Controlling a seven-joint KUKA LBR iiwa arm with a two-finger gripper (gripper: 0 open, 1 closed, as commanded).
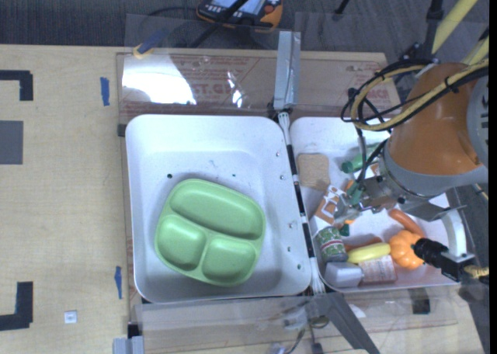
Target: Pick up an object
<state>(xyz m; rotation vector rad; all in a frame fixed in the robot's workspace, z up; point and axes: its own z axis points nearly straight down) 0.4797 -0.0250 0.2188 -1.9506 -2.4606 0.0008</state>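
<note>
While the gripper (365,193) hangs low over the right bin (311,131), grip state unreadable, the yellow banana (368,252) lies just nearer, long axis left-right, between a small can (331,242) and an orange pepper (404,249)

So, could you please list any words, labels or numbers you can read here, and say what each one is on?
None can be read.
Small can: printed label, too blurred.
Handheld device beyond the bins: lit screen, too small.
Cardboard behind the left bin: faint reddish print, illegible.
</note>
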